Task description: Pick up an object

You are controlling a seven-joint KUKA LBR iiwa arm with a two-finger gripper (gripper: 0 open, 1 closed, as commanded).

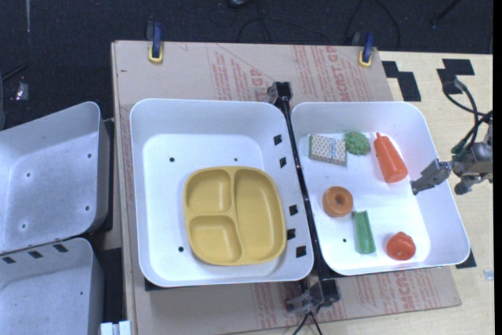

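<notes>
The pincer (433, 175) is hanging over the right bin's (439, 161) outer wall, and whether it is open or closed I cannot tell. Nothing is showing in its grip. My worry is that, descending from here, it is risking striking that wall instead of reaching an object. The orange bottle (389, 157) is lying nearest, just inward of the pincer; the red pepper (401, 245) is sitting inward and toward the bin's near edge.
</notes>
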